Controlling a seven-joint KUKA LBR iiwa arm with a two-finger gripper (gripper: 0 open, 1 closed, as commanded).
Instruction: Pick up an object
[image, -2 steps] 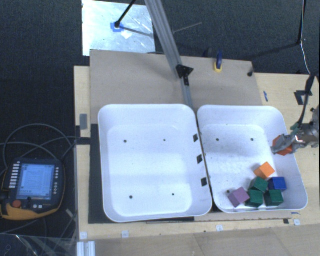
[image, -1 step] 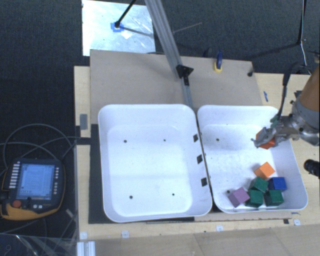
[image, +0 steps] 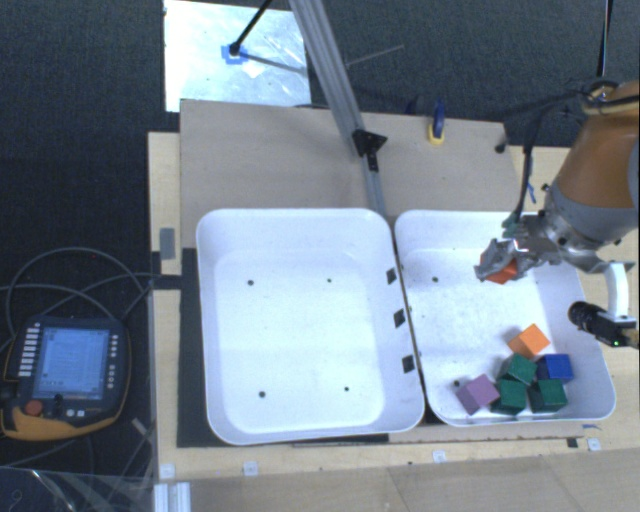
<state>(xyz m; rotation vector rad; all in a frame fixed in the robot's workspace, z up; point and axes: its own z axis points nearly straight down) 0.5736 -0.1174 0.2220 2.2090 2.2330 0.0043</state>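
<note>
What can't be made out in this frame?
- Gripper: an orange thing sits at its tip, too blurred to identify or confirm held.
- Arm: cut off by the right edge.
- Green blocks in the right bin: piled together, count unclear.

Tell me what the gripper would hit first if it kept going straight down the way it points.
Probably the bare white floor of the right bin. The gripper hangs over its upper part with an orange piece at its tip, while the block cluster lies nearer the front. Height is hard to judge.
</note>
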